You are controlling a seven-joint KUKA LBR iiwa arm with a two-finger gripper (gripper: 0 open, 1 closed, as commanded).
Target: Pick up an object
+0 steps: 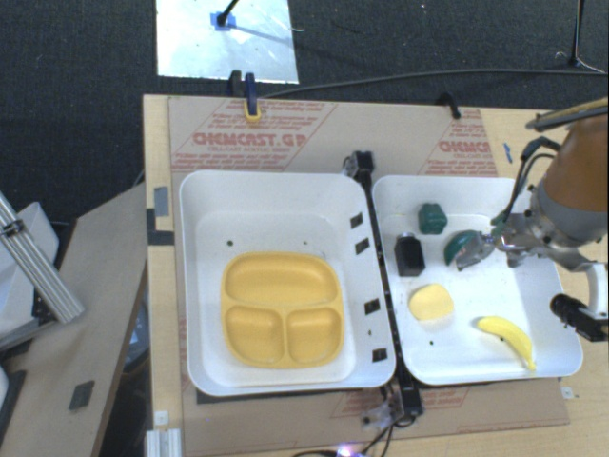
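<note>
Yellow tray point(282, 309); yellow banana point(508, 340); white bins point(205, 284).

Two white bins point(285, 193) are seen side by side. One yellow tray point(282, 308) is counted in the bin far from the gripper point(473, 250). Near the gripper, one banana point(507, 339), one yellow disc point(431, 304), one black block point(409, 254) and two green objects point(433, 219) are counted.

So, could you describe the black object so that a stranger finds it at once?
Look at the right bin, the one without the yellow tray. Near its left wall, beside the divider between the bins, sits the small black block. It is the only black, boxy item there: below it lies a pale yellow round piece, above right a dark green one.
</note>
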